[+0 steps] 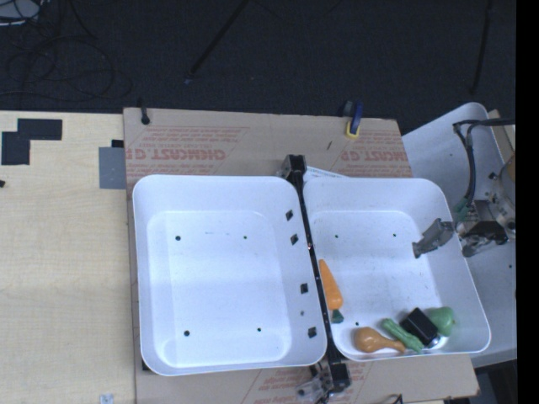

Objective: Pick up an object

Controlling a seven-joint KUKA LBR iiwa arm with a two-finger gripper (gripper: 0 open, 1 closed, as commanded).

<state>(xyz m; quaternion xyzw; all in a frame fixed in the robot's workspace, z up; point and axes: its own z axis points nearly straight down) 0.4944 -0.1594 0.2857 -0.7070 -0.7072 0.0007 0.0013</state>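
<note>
**Gripper at the right bin's edge, nothing held**

Where the arm comes in from your right, you see the gripper (444,236) over the right bin (379,200), near its right wall, with its grey fingers spread apart and nothing between them. The objects lie well apart from it, along that bin's near side: a carrot (329,285) against the divider, then a tan gourd (376,340), a green toy (440,317) and a black block (419,326) clustered in the near right corner. The left bin (152,200) sits alongside.
</note>
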